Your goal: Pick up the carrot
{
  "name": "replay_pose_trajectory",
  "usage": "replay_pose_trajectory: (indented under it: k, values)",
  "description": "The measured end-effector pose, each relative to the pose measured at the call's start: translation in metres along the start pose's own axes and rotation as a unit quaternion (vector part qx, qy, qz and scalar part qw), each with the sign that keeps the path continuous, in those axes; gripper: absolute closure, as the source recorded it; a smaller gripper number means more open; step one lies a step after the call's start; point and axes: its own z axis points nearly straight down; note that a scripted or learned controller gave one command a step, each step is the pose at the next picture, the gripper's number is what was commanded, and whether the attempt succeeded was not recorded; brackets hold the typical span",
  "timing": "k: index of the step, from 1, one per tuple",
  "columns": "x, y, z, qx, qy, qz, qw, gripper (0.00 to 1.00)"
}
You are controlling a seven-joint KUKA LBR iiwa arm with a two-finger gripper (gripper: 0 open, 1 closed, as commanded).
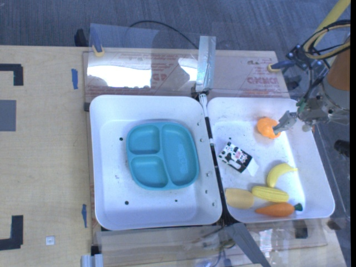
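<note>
While your hand (285, 121) hovers beside the orange fruit (266, 127), grip state cannot be told | carrot (275, 209) lies along the right bin's (321, 174) near edge, touching the corn (270, 193)

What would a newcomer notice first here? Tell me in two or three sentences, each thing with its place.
The blue tray stands out first, lying in the middle of the left bin. Next comes the bright food in the right bin: an orange near the top, and a banana, corn and the carrot bunched at the bottom. The gripper reaches in from the right, close beside the orange and far from the carrot.
</note>
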Motion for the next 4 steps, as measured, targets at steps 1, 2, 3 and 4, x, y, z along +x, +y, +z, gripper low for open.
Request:
replay_pose_trajectory:
  k: [1,2,3,4]
  values:
    - [0.006,0.047,0.095,0.001,0.001,-0.117,0.9932,0.0]
    - [-0.029,0.036,0.021,0.0,-0.001,-0.243,0.9701,0.0]
    - [0.001,0.043,0.095,0.003,0.003,-0.336,0.9419,0.0]
    - [0.007,0.063,0.003,-0.002,-0.002,-0.508,0.8611,0.0]
